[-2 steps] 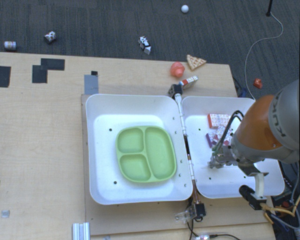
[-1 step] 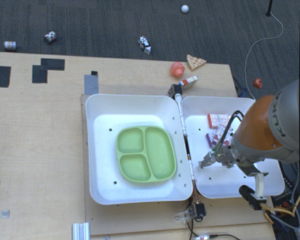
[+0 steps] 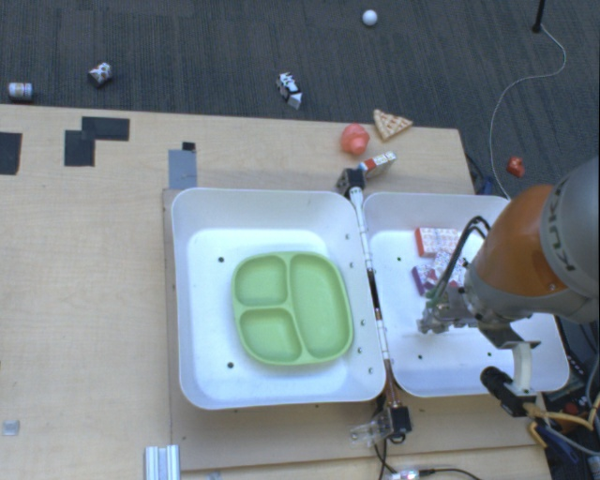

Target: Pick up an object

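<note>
Gripper (image 3: 433,322) low over right bin (image 3: 412,361) floor, near its middle, finger state unclear; purple packet (image 3: 424,277) and red-white packet (image 3: 437,241) toward far edge, likely targets; green divided tray (image 3: 292,308) fills left bin (image 3: 202,309) centre

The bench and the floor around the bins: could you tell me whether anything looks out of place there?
Yes. A red ball, a pizza-slice toy and a marker lie on the bench behind the bins rather than in them. Several small items, including a white ball, are scattered on the dark floor. The green tray sits slightly askew.

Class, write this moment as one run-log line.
arm: over right bin | tool: low by purple packet | nothing seen held | green divided tray: left bin
</note>
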